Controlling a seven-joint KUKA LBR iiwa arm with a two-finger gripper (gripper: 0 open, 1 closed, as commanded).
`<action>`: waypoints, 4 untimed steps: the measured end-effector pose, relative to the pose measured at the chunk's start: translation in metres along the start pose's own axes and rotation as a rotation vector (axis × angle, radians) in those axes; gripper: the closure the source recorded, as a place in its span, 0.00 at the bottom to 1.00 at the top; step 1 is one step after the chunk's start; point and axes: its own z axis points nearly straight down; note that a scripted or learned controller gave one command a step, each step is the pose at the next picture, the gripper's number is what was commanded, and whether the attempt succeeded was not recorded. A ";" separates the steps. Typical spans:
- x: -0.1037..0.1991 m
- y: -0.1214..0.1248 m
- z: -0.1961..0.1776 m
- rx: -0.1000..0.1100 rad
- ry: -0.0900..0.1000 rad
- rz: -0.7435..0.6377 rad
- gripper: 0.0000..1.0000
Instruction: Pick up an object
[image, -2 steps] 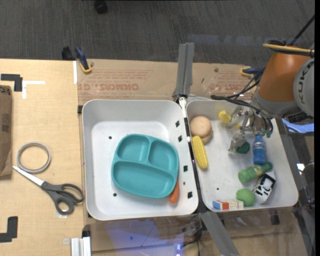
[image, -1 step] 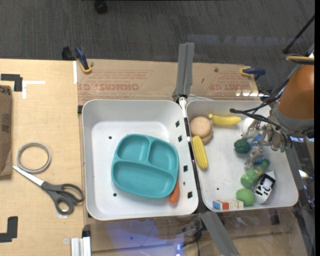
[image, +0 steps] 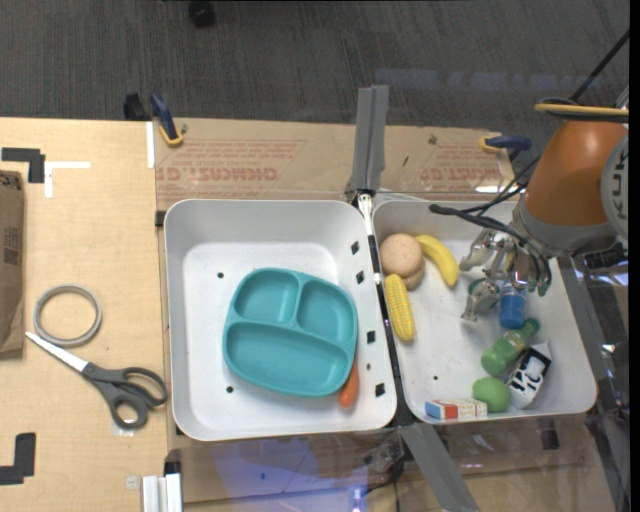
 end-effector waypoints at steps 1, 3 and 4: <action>-0.004 0.050 0.000 0.000 0.000 -0.036 0.00; 0.024 0.063 0.001 0.001 0.003 0.227 0.00; 0.030 -0.026 0.001 0.002 0.003 0.295 0.00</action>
